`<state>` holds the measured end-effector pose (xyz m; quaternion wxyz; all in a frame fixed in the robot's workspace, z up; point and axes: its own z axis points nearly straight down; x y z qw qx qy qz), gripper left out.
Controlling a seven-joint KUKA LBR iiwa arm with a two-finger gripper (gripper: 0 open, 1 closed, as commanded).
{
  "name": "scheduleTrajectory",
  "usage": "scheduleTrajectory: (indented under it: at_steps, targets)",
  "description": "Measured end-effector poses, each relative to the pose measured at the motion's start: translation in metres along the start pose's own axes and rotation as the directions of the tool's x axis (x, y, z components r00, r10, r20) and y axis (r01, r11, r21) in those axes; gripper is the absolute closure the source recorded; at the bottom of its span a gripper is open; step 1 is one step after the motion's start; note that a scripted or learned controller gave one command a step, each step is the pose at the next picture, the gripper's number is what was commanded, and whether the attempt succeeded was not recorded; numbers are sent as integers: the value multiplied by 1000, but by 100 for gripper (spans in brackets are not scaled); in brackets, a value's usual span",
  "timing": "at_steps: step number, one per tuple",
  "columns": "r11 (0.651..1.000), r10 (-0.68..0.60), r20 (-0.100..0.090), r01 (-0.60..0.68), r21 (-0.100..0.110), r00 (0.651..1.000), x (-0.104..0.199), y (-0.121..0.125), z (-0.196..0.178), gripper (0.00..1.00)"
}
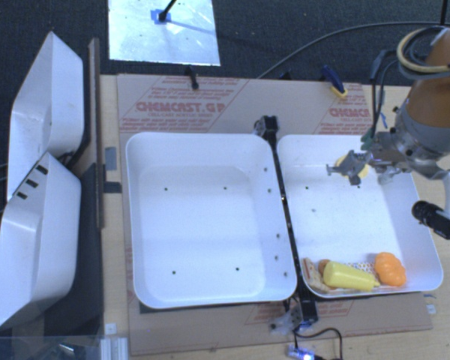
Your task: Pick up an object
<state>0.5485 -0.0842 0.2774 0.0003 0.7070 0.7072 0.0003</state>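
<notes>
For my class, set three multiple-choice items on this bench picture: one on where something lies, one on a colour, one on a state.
1. Where do the small objects lie?
A. Near corner of the right bin
B. Middle of the left bin
C. On the cardboard outside the bins

2. What colour is the round object among them?
A. Blue
B. Orange
C. Black

3. Where is the gripper?
A. Over the left bin
B. Over the far part of the right bin
C. Pressed on the round object

Key: 1 A, the yellow object and the others sit along the right bin's near edge. 2 B, the round object is orange. 3 B, the gripper is at the right bin's far side, apart from the objects.
</notes>
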Motion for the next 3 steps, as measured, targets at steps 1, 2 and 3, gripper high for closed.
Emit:
scheduleTrajectory:
  at_steps: [1, 2, 3]
  targets:
    - [1000, 7, 0, -7, 5, 1000, -66, -50, 61, 0]
    - [1000, 2, 1, -2, 1, 1000, -113, 2, 81, 0]
    - [1000, -3, 1, 3, -6, 1000, -76, -11, 14, 0]
